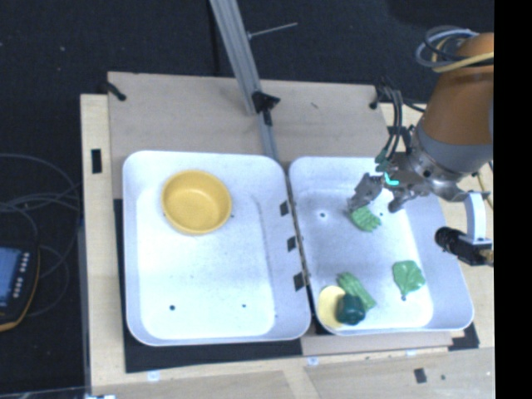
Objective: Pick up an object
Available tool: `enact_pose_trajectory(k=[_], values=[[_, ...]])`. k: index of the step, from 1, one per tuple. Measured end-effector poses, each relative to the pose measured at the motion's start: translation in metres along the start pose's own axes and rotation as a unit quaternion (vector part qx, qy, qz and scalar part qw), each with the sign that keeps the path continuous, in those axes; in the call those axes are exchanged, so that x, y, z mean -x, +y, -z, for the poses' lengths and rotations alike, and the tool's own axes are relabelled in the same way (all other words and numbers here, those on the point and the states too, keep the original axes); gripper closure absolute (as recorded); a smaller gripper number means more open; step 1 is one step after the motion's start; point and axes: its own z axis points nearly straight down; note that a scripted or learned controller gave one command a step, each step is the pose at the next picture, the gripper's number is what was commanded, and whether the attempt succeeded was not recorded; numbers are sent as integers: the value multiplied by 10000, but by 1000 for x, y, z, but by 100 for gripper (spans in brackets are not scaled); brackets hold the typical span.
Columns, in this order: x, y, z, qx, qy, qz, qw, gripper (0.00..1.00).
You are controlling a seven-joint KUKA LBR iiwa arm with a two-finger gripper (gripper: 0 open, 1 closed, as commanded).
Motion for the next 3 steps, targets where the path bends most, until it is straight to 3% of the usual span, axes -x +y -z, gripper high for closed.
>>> enact_pose_trajectory(k=[1,3], values=[[0,0,0,0,0,0,10000,0],[-2,-3,-87,-17,-4,-3,10000,0]])
